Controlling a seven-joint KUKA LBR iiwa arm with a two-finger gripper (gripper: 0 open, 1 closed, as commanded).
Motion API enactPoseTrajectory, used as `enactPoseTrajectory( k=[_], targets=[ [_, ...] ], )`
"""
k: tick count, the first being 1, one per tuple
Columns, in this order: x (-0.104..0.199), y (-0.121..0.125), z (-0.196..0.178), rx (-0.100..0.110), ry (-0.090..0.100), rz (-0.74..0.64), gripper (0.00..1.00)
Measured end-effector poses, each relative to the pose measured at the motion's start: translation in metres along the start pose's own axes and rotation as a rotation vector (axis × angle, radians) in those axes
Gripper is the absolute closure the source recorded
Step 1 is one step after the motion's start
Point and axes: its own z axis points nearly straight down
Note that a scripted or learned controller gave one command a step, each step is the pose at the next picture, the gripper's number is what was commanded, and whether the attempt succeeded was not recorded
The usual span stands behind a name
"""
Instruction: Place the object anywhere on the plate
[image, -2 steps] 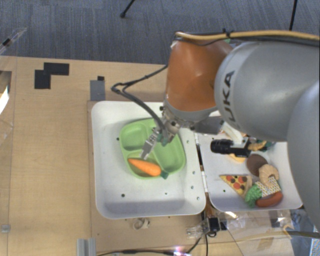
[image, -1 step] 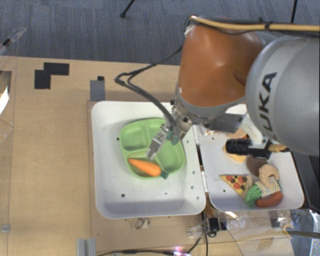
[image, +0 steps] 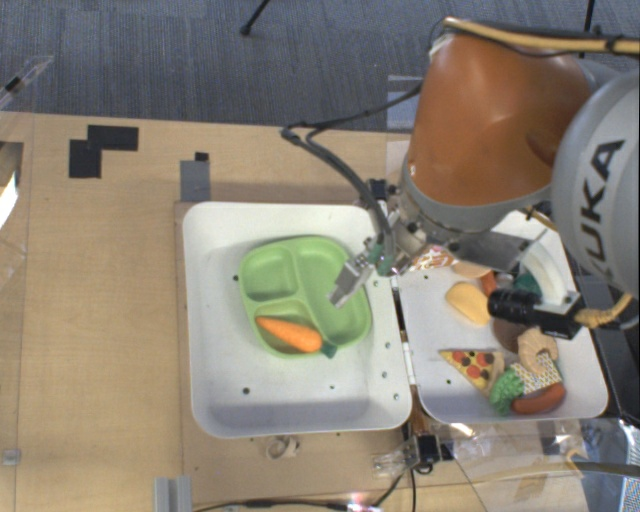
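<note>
The carrot (image: 290, 334) is seen lying in the lower compartment of the green plate (image: 262, 300), in the left bin (image: 215, 400). The end effector (image: 350, 282) is positioned above the plate's right side, nothing held; its spread cannot be told.

Orange toy carrot (image: 289, 334) lying in green compartmented plastic plate (image: 262, 272) inside left white bin (image: 215, 400); two-finger metal gripper (image: 349, 283) over plate's right side.

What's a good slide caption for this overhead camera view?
Carrot lying on the green plate in the left bin, gripper above the plate's right side.
</note>
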Motion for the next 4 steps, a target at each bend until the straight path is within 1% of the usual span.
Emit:
enactPoseTrajectory(
  k=[1, 2, 4],
  targets=[
    [-0.0221, 0.0530, 0.1035, 0.012, 0.004, 0.251, 0.00],
    [-0.0226, 0.0536, 0.1015, 0.008, 0.002, 0.251, 0.00],
    [-0.0227, 0.0536, 0.1014, 0.007, 0.002, 0.251, 0.00]
  ],
)
